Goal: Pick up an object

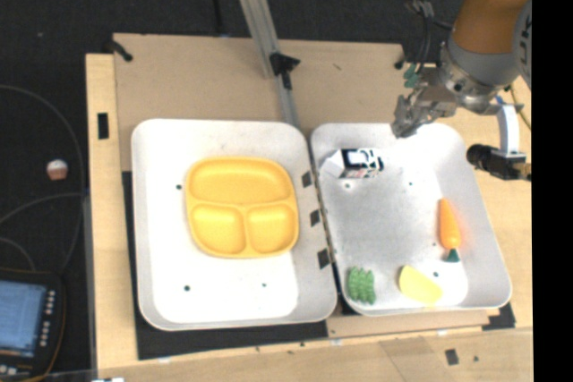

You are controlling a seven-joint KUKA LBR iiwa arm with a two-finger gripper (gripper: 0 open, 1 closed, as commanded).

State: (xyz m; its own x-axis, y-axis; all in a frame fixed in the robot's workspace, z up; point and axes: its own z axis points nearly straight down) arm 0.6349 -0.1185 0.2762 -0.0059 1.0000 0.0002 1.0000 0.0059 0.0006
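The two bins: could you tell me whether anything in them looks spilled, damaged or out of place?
Nothing stands out. The yellow tray lies flat in the left bin; the carrot and other items lie apart in the right bin.

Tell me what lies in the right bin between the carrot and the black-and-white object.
Nothing: in the camera view, the stretch of right bin floor between the carrot and the black-and-white object is bare white.
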